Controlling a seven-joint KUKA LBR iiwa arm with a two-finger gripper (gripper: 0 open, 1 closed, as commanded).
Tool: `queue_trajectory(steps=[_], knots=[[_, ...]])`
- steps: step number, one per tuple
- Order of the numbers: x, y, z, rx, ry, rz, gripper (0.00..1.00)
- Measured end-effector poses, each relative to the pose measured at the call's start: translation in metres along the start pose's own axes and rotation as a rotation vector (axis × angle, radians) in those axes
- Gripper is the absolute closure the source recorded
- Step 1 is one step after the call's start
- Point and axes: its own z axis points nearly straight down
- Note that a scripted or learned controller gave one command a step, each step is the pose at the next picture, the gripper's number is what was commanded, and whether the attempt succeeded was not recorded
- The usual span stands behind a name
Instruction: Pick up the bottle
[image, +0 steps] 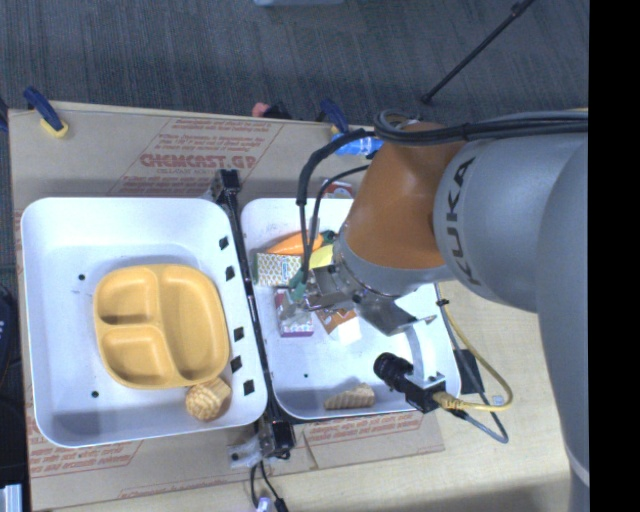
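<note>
My gripper (304, 294) is low over the left half of the right bin (300, 395), with the arm's orange band and grey wrist hiding much of that bin. Just below the gripper lies a small pale item with a pink lower edge (294, 322), which may be the bottle; I cannot tell for sure. The gripper is directly over or touching its top end. Whether anything is held is hidden from this angle.
Close around the gripper are a silvery packet (275, 268), an orange object (288, 243) and a yellow piece (322, 256). A tan pastry-like item (350, 398) lies at the right bin's front. The left bin (50, 250) holds a yellow divided plate (160, 325) and a woven ball (207, 400).
</note>
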Motion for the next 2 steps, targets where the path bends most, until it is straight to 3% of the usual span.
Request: queue_trajectory(steps=[1, 2], knots=[[0.013, 0.001, 0.062, 0.004, 0.001, -0.029, 1.00], [-0.040, -0.007, -0.016, -0.001, -0.001, -0.358, 1.00]])
